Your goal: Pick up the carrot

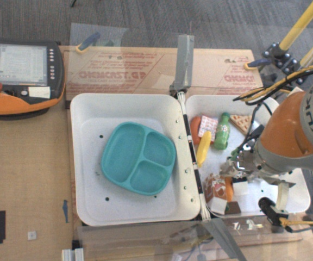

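The gripper (237, 174) hangs low over the near-left part of the right bin (303, 197), at the end of the grey arm with its orange band (287, 132). Whether its fingers are apart or together cannot be told, since the wrist housing and cables cover them from above. Directly beneath and just left of the tool lies an orange object, taken to be the carrot (229, 189), wedged among a brown packet (216, 188) and a white box (217, 205). Farther off in the same bin, a yellow banana-like piece (203, 147) lies along the left wall, with a green bottle (221, 131), a red-and-white packet (206, 127) and a waffle-like piece (240, 123) toward the far side. The left bin (86, 162) holds a teal divided plate (139, 157).

Step in hand, as judged: the descent or closing phase over the carrot, with no lift yet evident. The next move calls for fingers closing across the carrot alone, clear of the neighbouring packet and box, then a straight rise.
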Available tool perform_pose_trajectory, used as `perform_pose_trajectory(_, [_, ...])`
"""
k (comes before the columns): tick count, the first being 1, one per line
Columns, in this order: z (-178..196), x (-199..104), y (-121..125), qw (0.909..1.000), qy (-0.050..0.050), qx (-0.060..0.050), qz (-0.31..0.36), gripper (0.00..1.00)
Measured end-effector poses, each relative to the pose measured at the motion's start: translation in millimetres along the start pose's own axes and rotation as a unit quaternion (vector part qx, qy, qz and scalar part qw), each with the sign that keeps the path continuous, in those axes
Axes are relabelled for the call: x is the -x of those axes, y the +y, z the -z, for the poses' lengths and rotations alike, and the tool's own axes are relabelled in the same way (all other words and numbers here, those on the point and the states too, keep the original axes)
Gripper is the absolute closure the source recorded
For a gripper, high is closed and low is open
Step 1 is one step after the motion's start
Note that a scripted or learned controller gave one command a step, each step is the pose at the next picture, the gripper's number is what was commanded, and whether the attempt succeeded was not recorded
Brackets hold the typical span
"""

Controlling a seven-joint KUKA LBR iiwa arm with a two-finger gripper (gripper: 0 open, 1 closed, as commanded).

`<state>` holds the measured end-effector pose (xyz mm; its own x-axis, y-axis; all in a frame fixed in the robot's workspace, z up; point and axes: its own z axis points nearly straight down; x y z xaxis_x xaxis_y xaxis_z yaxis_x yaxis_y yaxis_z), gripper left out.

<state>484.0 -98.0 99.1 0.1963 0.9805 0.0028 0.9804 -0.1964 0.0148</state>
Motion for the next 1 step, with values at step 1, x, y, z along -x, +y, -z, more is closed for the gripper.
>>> perform_pose_trajectory(1, [-6.1, 5.8, 2.6, 0.9978, 0.002, 0.002, -0.066, 1.00])
